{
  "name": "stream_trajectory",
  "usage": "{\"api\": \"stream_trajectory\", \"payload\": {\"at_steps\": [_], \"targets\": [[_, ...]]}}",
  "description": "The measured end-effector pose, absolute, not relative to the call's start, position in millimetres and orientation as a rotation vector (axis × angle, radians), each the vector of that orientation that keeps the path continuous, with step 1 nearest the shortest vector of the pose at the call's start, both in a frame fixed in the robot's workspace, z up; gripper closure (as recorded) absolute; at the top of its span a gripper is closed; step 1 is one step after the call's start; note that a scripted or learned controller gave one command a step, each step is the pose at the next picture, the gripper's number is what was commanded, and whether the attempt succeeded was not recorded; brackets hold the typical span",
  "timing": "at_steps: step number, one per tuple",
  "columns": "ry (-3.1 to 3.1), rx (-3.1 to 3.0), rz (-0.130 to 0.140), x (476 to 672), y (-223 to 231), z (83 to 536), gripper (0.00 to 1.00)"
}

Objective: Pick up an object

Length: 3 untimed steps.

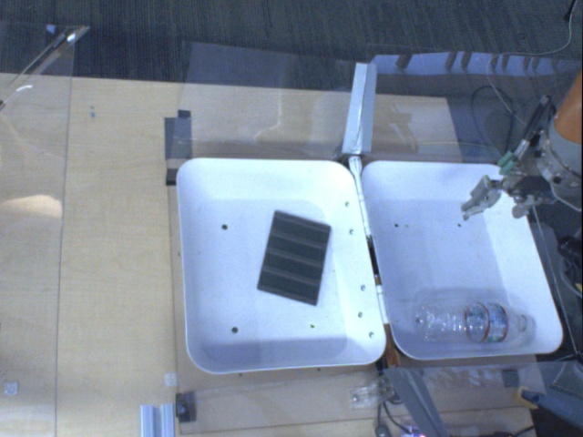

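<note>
The claw [499, 198] hangs over the right bin [428, 244], fingers apart and empty; the bottle [472, 322] lies below it, the dark pad [294, 258] well left.

Two shallow white bins stand side by side on a light wooden bench [91, 271], the left bin [196, 244] and the right bin [401, 189] touching along their inner edges. A grey metal bar [359, 107] runs back from the place where they meet. Clear panels [264, 89] lie over the bench surface, and dark carpet [228, 7] is behind.
</note>
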State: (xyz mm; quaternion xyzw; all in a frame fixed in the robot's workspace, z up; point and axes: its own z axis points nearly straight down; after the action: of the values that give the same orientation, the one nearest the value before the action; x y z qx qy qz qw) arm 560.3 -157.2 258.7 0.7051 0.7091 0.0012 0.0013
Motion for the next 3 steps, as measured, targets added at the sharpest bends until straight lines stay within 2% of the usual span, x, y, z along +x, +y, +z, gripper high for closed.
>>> {"api": "stream_trajectory", "payload": {"at_steps": [1,2,3], "targets": [[2.046,2.384,0.002,491.1,-90.1,137.5,0.00],[2.113,2.322,0.003,576.4,-136.3,114.1,0.00],[2.300,2.130,0.005,576.3,-191.5,179.4,0.00]]}}
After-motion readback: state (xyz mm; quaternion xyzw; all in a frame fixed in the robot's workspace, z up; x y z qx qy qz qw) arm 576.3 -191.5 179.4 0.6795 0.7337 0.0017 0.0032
